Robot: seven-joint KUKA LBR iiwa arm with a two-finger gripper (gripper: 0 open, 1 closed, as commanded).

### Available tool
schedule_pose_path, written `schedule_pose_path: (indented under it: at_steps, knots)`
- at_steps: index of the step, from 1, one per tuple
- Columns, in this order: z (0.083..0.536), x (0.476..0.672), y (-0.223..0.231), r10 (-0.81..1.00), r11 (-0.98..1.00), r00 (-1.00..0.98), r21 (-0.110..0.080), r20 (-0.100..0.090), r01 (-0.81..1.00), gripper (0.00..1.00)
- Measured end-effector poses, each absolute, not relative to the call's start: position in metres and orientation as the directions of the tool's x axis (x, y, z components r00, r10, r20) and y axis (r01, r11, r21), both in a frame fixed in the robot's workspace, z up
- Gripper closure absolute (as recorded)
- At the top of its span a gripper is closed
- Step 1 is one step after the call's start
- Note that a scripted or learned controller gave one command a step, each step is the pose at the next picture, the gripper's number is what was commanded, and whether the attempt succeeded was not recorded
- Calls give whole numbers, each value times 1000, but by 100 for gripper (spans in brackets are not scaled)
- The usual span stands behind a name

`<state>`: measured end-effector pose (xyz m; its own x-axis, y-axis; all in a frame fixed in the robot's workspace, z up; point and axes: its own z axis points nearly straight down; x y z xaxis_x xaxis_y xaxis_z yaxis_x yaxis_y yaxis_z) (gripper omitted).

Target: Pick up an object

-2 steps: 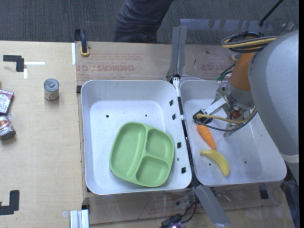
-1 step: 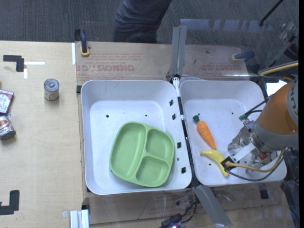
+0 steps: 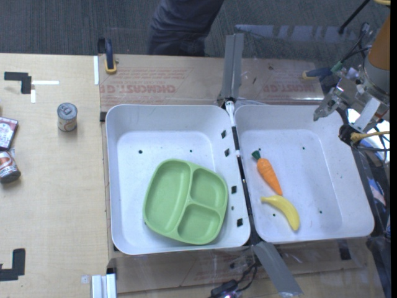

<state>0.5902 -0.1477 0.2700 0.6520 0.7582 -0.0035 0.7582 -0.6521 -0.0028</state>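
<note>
Nearest first, front edge to rear:
Counter: pale wooden surface carrying 2 shallow white bins side by side; black corner marks sit at its front left and rear left.
Left bin: white, shallow, holding 1 item.
Green plate: light green, rounded, divided into 3 compartments; lies flat in the front half of the left bin, turned slightly askew.
Right bin: white, shallow, holding 2 items, both in its left part.
Banana: yellow toy, curved; lies flat toward the front of the right bin, near the carrot's pointed tip but apart from it.
Carrot: orange toy with a green top; lies flat just behind the banana, green end pointing to the rear, close to the divider between the 2 bins.
Cans at left edge: 2 small packaged items at the counter's left margin, partly cut off by the frame.
Small can: upright, grey lid, standing alone on the counter to the left of the left bin.
Arm: enters from the right; orange band visible at the upper right corner.
End effector: poised over the rear right corner of the right bin, well apart from carrot and banana; 2 fingers spread apart, nothing between them.
Clamp: dark with a yellow grip, at the counter's rear edge.
</note>
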Motion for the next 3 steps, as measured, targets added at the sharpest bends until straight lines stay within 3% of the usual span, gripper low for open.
schedule_pose_path:
  at_steps: [1,2,3]
  knots:
    - [169,557,-98,835,-550,550,-5,-3,835,0]
    - [100,557,-94,914,-406,406,-4,-2,914,0]
    - [90,492,-96,985,-175,175,-5,1,985,0]
